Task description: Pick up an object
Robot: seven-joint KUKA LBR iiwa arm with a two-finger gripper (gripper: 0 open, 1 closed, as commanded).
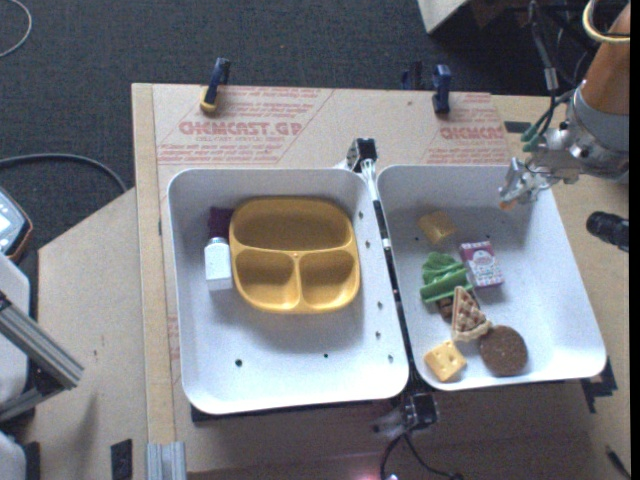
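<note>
Gripper over the right bin's far rim, nothing in it that I can see.

I see the gripper (517,190) hovering at the right bin (560,298); how wide it is, I cannot tell. Nearest below-left lies the yellow chunk (436,227), then the red-and-white carton (482,263), green toy (441,275), waffle wedge (466,314), brown patty (502,350). Far left, the yellow divided plate (294,254).

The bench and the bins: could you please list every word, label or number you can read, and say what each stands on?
"CHEMCAST GP", red print, partly blurred, on the brown board behind the left bin.
The same red print, cut off and unreadable, on the board behind the right bin.
Small red-and-white carton: print too small to read.
White bottle: no legible label.
</note>
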